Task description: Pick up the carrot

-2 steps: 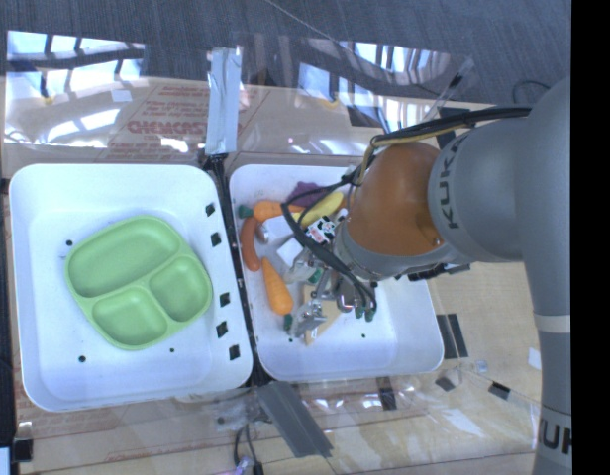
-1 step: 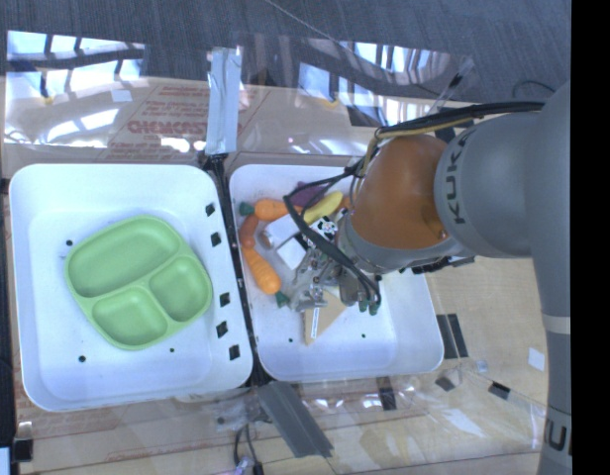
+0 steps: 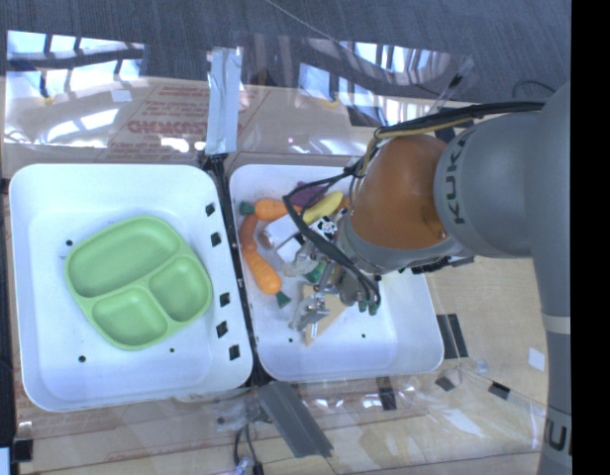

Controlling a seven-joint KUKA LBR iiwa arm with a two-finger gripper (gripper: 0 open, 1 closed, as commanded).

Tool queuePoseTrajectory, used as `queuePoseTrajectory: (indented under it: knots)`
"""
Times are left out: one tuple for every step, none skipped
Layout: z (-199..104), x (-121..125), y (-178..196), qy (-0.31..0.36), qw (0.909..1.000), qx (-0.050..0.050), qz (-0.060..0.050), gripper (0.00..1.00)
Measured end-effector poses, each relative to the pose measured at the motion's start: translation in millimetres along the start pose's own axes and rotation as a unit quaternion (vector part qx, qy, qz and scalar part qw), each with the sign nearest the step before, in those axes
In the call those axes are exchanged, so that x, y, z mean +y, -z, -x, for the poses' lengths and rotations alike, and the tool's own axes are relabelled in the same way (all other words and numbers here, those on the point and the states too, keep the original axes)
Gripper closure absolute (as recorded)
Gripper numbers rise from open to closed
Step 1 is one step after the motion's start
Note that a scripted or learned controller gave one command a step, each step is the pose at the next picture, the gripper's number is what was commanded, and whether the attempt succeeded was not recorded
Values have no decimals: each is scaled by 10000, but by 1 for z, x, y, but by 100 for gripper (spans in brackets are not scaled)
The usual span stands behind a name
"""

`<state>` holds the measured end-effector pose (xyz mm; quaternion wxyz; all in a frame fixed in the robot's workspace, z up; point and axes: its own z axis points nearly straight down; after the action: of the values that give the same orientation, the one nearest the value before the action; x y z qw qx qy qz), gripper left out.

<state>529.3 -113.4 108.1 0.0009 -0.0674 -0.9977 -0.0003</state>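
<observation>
Carrot (image 3: 263, 271) lies at nine o'clock in your right bin (image 3: 416, 349), untouched beside the end effector (image 3: 315, 310), whose opening you cannot tell amid toy clutter.

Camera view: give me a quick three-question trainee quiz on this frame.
1. True or false: the green divided plate lies in the left bin.
2. Which bin holds the carrot? A) left B) right
3. Fill in: the gripper hangs over the ____ bin.

Key: 1 true. 2 B, the right bin. 3 right.
</observation>
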Motion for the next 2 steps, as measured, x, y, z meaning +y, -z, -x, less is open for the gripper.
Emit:
queuePoseTrajectory:
  knots:
    - [-22,19,-16,389,9992,-2,-1,0]
    - [-21,21,-6,435,9991,-12,-3,100]
